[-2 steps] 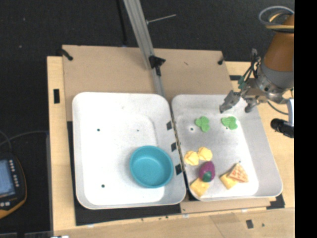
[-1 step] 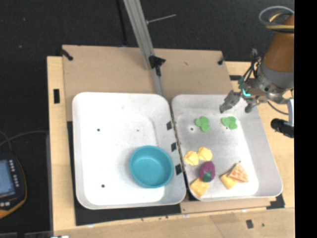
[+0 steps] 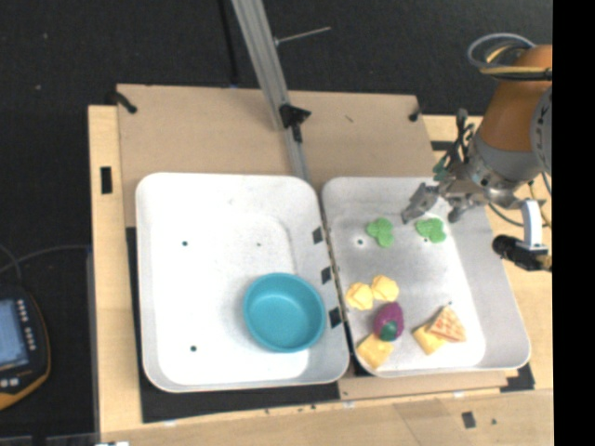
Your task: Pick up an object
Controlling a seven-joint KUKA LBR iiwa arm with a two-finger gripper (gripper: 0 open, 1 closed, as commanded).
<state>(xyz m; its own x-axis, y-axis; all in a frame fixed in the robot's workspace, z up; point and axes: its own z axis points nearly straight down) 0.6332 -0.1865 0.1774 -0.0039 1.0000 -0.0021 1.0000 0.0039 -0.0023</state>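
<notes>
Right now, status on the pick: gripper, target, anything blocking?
Gripper open, nothing between its fingers, over right bin far end. Nearest piece: green one just below it, second green piece beside. Nothing in the way.

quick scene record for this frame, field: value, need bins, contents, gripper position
left bin: holds a blue bowl, toward its near right corner
right bin: holds all the small items
green pieces: two, and, at the far end
yellow pieces: two together near the left wall, one at the near edge
purple item: touching the near yellow piece
orange wedge: near right area
gripper: above the far end of the right bin, beside the green pieces, nothing seen between its fingers
</notes>
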